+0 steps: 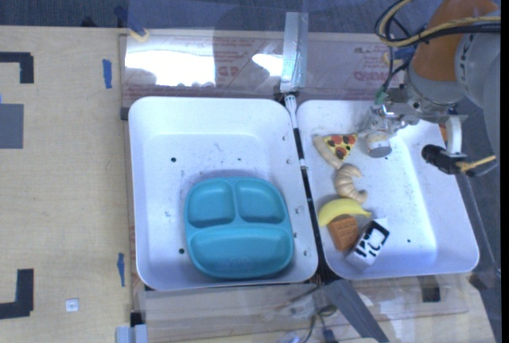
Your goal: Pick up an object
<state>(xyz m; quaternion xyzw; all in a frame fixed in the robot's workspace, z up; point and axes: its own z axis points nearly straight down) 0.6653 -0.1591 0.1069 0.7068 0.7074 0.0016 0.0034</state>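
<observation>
Two shallow white bins sit side by side on your pale wooden table (56, 198). Your left bin (159, 126) holds a teal plastic divided tray (237, 228). Your right bin (421, 214) carries a toy pizza slice (337, 147), a beige croissant (349, 181), a yellow banana (342, 211), an orange waffle piece (344, 233) and a black-and-white tagged block (369, 240). Your end effector (380, 136) hangs over the bin's upper part, just right of the pizza slice; you cannot tell how it is set
</observation>
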